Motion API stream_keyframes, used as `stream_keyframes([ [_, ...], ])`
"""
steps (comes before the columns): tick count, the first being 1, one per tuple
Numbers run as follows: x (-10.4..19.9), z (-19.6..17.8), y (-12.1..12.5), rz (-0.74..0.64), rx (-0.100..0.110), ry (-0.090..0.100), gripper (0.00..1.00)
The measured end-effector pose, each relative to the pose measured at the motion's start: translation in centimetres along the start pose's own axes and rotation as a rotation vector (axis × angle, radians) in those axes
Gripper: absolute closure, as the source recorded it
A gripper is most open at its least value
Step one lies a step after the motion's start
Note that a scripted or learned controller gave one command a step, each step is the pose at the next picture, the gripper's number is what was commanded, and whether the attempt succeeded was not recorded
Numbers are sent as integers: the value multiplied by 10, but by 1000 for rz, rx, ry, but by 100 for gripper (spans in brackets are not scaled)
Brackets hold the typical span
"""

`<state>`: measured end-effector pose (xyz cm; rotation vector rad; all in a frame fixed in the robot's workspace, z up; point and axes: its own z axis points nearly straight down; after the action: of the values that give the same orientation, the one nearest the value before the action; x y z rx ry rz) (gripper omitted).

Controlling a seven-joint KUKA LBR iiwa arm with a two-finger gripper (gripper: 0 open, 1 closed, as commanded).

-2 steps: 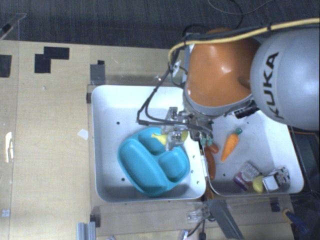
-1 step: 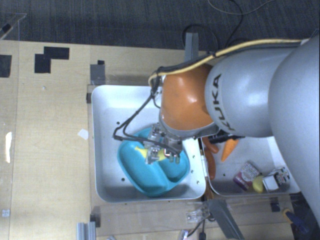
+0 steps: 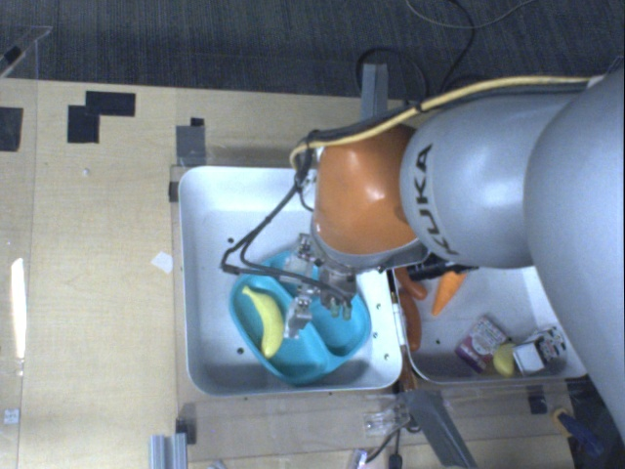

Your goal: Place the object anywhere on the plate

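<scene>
Banana (image 3: 263,320) lying on the blue plate (image 3: 322,355), left section, inside the left bin (image 3: 200,262). Task object probably the banana, so placement looks done or nearly done. Gripper (image 3: 314,306) hanging just right of the banana, over the plate's middle. Fingers: cannot tell if apart or together, too small and blurred under the wrist. Cannot tell either if anything touches the banana; nothing visibly clamped between them.

Left to do, as a judgement: confirm release, lift clear, retract to the right. If the banana is not free yet, letting go is the one step outstanding.

Hidden or poor:
- Orange band (image 3: 361,198) and grey arm (image 3: 508,179) covering the upper right part of the left bin and much of the right bin (image 3: 459,369).
- Plate's upper edge under the wrist; full outline not readable.
- Black cable (image 3: 259,237) looping across the bin above the plate.
- Right bin: carrot-like orange item (image 3: 446,289), purple packet (image 3: 480,345), small yellow thing (image 3: 503,362), whitish item (image 3: 532,353), all partly cut off by the arm; identities uncertain.
- Counter (image 3: 88,291) to the left bare wood with black markers (image 3: 98,113).
</scene>
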<state>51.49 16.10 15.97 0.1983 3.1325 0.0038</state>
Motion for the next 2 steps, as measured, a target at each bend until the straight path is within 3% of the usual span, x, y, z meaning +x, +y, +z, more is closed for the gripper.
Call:
stream_keyframes([
  [1, -2, -166, 71, 287, 0, -2, 0],
  [2, -3, -176, 73, 278, -2, -6, 100],
])
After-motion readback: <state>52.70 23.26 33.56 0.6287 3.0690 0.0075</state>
